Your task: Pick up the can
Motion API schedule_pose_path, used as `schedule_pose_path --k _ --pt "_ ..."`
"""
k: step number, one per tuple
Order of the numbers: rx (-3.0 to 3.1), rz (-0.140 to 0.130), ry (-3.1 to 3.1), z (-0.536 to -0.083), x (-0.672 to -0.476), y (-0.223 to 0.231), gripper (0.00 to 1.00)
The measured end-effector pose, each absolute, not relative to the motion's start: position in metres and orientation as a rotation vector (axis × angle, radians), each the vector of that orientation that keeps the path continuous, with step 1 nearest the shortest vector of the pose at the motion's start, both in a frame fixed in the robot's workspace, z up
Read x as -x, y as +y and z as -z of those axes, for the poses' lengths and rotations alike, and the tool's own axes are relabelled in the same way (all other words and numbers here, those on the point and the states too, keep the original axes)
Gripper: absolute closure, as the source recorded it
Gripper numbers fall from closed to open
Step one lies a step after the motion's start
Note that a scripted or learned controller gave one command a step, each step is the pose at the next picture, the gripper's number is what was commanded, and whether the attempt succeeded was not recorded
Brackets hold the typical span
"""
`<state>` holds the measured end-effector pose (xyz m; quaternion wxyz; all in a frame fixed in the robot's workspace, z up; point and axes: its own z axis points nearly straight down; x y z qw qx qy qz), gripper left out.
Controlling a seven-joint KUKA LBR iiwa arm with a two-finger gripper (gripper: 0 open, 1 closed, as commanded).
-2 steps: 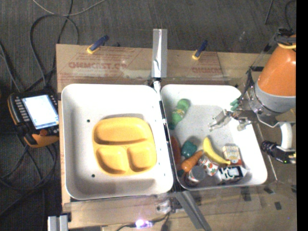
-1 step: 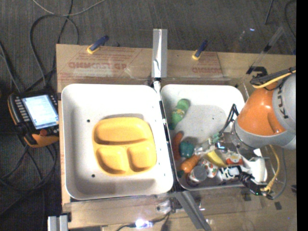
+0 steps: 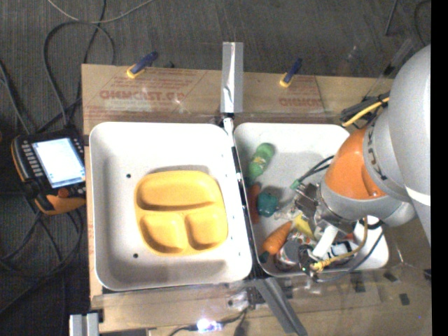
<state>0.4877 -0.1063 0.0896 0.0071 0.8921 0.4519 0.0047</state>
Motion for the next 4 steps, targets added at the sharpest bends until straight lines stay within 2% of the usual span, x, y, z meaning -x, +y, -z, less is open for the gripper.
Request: schedule_pose_path --k 1,2,3,4 --pt "-2.796 -0.013 1.415 -0.099 -0.487 -0.105 1.0" --pt "-2.991 0.01 0.955 -0.227 -0.505 -0.142 1.0" --pt "-3.122 0.009 0.314 -0.252 -0.529 -0.093 1.0" --pt "-3.122 0.01 0.317 -0.24 -0.538 -0.052 1.0"
